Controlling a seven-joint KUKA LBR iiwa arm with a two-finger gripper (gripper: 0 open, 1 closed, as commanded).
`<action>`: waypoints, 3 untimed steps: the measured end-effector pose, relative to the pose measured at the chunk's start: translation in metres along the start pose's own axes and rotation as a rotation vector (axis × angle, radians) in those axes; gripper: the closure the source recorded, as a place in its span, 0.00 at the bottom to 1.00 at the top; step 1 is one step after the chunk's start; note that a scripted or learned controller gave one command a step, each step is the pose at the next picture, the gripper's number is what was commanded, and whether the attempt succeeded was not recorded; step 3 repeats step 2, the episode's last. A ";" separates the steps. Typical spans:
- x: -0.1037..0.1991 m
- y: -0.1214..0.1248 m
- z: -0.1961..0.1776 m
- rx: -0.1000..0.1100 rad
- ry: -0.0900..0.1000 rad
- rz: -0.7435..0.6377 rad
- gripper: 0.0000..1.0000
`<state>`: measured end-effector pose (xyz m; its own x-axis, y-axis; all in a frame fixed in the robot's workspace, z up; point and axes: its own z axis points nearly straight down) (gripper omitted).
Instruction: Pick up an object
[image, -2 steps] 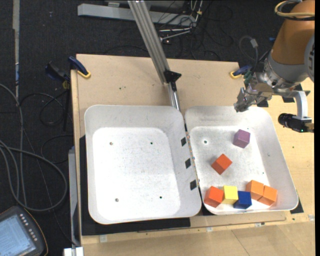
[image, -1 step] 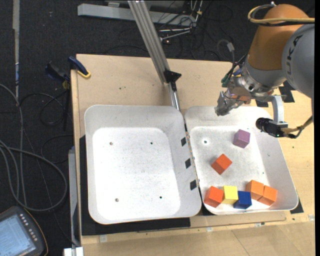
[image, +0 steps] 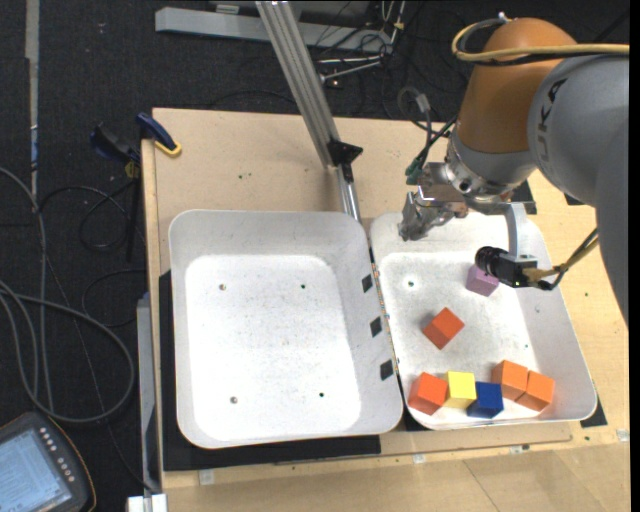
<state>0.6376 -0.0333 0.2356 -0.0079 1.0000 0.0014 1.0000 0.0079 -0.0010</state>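
My gripper hangs over the far left corner of the right bin, with nothing seen in it. A purple block lies to its right, near the middle of the bin's far half. An orange-red block sits alone in the bin's middle. Along the near wall stand an orange-red block, a yellow block, a blue block and two orange blocks. The grey arm with its orange band covers the bin's far right corner.
The left bin lies beside the right one, the two walls touching. A slanted metal pole crosses the bench behind the bins. A black fitting with a cable hangs off the arm next to the purple block.
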 end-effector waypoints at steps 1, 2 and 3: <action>0.053 -0.004 -0.009 -0.002 0.000 -0.001 1.00; 0.111 -0.003 -0.015 -0.003 0.000 -0.001 1.00; 0.111 -0.003 -0.015 -0.003 0.000 -0.001 1.00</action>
